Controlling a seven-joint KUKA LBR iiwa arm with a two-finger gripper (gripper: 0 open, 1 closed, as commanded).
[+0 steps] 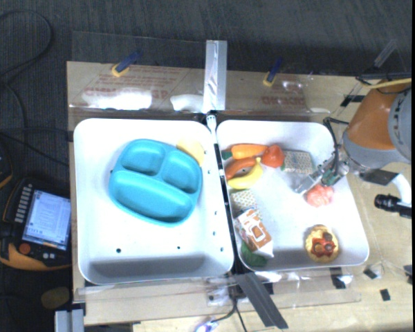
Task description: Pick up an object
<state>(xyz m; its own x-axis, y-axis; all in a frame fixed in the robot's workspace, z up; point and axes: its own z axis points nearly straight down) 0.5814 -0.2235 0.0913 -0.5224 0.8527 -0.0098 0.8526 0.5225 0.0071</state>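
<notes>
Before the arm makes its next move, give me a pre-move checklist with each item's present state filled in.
1. Gripper is over the right bin, by its right wall: ok.
2. A target lies close: the pink object sits just below the gripper: ok.
3. Pink object held between the fingers: cannot tell, they are too small and blurred here.
4. Room around the target: the round red and yellow toy lies apart, lower in the bin: ok.
5. Other items out of the way: the orange and yellow toy pile and the packet lie on the bin's left side: ok.
6. Blue divided tray lies in the left bin, away from the arm: ok.
</notes>
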